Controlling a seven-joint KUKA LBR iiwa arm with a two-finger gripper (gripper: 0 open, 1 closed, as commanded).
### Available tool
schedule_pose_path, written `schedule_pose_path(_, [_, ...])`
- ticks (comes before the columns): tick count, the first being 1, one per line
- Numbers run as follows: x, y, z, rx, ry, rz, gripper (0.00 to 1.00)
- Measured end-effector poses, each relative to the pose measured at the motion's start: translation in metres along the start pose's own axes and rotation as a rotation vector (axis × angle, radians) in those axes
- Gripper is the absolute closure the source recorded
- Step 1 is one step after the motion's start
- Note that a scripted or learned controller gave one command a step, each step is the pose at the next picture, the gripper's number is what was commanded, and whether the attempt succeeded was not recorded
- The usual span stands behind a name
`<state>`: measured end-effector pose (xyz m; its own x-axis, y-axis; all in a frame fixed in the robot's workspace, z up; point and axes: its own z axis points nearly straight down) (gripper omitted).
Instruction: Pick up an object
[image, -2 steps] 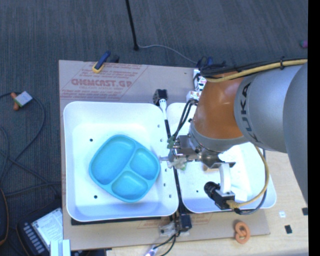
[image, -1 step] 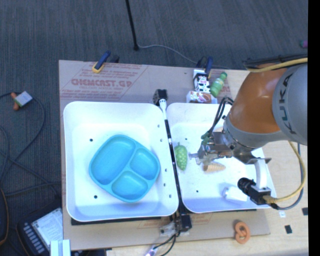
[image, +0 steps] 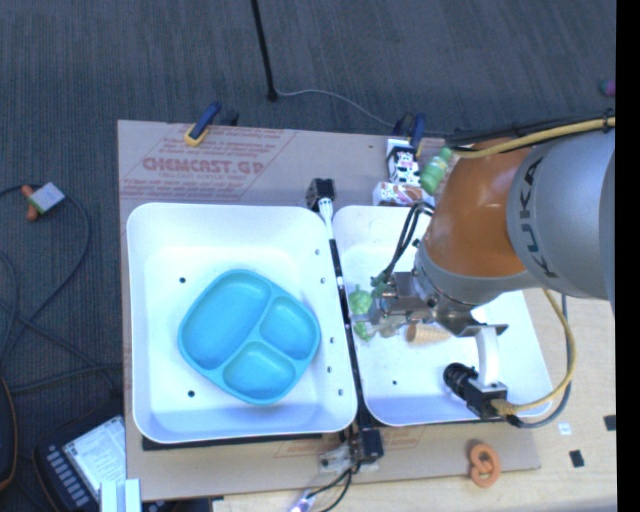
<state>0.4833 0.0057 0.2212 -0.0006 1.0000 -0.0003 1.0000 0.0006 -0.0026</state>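
The table (image: 200, 160), a brown board printed with red lettering, carries two shallow white bins side by side. The left bin (image: 160, 240) holds a blue divided plate (image: 250, 335) with three compartments, lying flat and a little turned near the bin's middle. The right bin (image: 400, 400) is largely covered by the arm (image: 520, 210), whose grey body and orange band reach in from the right and hang over the bin's upper half. Below the wrist the gripper (image: 385, 310) sits low over the bin's left side, close to the divider between the two bins; its shape is lost in cables and metal parts, so whether it is released or clenched cannot be told. Just beside it, against the bin's left wall, lies a small green object (image: 358, 300), partly hidden, and it cannot be told whether the gripper touches it. A tan cone-shaped piece (image: 432, 336) lies just right of the gripper on the bin floor. At the arm's lower side a black cylinder (image: 462, 380) juts over the bin. A small orange ring (image: 484, 462) rests on the table below the right bin.
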Motion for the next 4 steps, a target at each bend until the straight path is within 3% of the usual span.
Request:
schedule_pose_path(1, [0.068, 0.059, -0.004, -0.001, 0.0, 0.0, 1.0])
schedule_pose_path(2, [0.057, 0.0, -0.02, -0.001, -0.001, 0.002, 1.0])
schedule_pose_path(3, [-0.011, 0.014, 0.007, 0.0, -0.002, 0.002, 1.0])
schedule_pose_path(4, [0.057, 0.0, 0.005, 0.0, 0.001, -0.001, 1.0])
